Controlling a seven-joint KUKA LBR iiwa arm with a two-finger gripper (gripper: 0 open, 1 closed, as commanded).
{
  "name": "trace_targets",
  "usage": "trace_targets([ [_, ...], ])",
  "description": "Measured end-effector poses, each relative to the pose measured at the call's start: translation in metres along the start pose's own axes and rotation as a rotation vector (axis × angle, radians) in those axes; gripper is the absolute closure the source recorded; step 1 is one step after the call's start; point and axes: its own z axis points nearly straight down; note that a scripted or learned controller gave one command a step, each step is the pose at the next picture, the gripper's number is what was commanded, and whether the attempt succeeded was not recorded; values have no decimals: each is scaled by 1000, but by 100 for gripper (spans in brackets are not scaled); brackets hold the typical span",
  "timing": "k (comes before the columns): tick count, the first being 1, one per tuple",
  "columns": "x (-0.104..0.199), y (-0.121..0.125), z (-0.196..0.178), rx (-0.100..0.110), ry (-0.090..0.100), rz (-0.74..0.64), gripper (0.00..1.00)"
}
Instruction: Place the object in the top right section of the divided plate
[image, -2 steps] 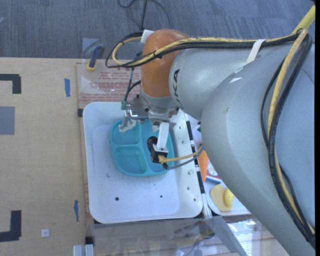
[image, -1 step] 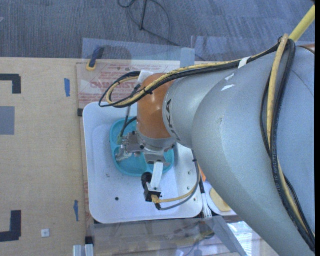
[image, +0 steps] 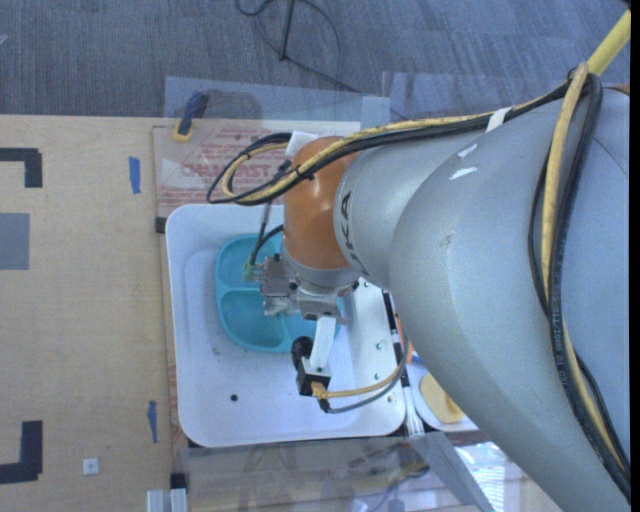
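Grey metal crowds the near right as the arm (image: 480, 260) sweeps in, yellow and black cables (image: 560, 120) running along it. Below the orange band (image: 310, 200) the wrist drops over the white bin (image: 200, 380), and the gripper (image: 285, 300) sits right above the turquoise divided plate (image: 235, 300), covering its right half. How far its jaws stand apart can't be told; the wrist hides them. The object itself can't be made out. Beyond the bin lies the pale wooden bench (image: 80, 300) with blue tape marks (image: 134, 175).
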Motion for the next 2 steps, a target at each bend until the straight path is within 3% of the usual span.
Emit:
trace_targets([
  [1,33,56,-1,106,-15,-84,100],
  [2,-24,-8,9,-9,26,-167,100],
])
